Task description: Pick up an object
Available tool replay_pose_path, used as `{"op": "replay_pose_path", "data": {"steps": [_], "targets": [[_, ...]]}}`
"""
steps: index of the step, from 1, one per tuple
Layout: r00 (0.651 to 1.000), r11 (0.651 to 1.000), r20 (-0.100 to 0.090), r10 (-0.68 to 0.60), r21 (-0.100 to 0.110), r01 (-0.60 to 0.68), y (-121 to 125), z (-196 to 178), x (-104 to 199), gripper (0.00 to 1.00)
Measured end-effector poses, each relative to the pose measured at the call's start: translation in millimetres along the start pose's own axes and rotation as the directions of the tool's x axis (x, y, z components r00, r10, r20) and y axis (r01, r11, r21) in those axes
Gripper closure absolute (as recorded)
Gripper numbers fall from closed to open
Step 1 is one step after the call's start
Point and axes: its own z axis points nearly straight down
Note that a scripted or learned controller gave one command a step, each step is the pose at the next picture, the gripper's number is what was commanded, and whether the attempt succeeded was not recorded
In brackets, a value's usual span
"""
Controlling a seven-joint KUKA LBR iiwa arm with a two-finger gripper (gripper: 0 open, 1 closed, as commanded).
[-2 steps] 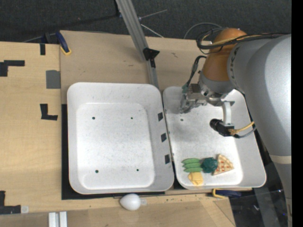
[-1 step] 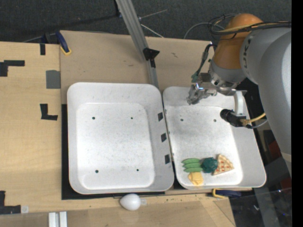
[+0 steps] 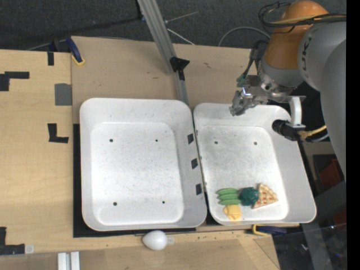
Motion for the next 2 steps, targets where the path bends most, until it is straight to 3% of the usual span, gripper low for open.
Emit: {"op": "replay_pose_path", "data": {"steps": [1, 2], "targets": [[1.000, 1.000, 0.000, 0.000, 0.000, 0.000, -3, -48, -7, 1.00], [1.000, 1.000, -0.002, -0.003, 0.006, 0.003, -17, -41, 34, 1.00]]}}
